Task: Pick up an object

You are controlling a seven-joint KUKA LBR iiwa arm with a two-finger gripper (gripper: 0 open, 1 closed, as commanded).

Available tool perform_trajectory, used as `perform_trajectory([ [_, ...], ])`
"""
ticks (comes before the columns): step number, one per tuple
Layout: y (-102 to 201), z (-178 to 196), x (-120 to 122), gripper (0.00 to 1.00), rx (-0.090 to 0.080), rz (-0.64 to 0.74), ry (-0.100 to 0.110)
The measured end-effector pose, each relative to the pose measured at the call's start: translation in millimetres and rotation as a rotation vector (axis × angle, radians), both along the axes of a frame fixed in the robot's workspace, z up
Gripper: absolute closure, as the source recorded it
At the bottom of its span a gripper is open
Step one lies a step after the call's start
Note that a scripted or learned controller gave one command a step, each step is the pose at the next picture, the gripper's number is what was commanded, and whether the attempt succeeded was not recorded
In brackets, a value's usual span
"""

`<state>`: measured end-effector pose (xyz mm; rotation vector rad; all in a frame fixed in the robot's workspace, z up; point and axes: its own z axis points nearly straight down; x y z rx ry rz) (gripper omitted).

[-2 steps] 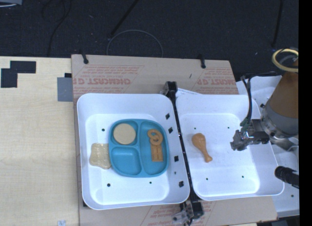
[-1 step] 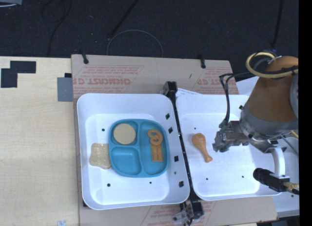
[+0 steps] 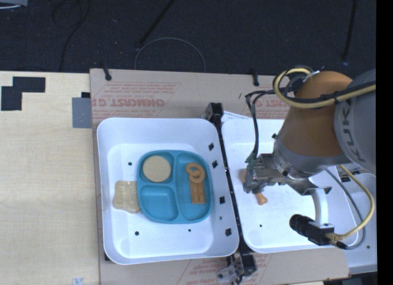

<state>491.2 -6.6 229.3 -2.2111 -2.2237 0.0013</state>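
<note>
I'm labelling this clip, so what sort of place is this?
Probably a robotics lab: a grey and orange arm reaches over two white bins, one holding a blue tray, with cables on dark carpet.

I saw the two-finger gripper (image 3: 256,187) low in the right white bin (image 3: 270,241), over a small orange piece (image 3: 262,199).

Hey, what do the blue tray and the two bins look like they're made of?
Blue tray: likely molded plastic, a uniform matte blue with rounded compartment walls. Left bin and right bin: probably thin formed plastic, smooth white with soft rounded corners and a slight sheen, though the look alone can't rule out coated metal.
</note>
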Motion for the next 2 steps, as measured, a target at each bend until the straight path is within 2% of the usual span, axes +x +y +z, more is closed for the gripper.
perform_trajectory([
  [2, 95.3, -11.9, -2.2, 1.00, -0.003, -0.001, 0.001],
])
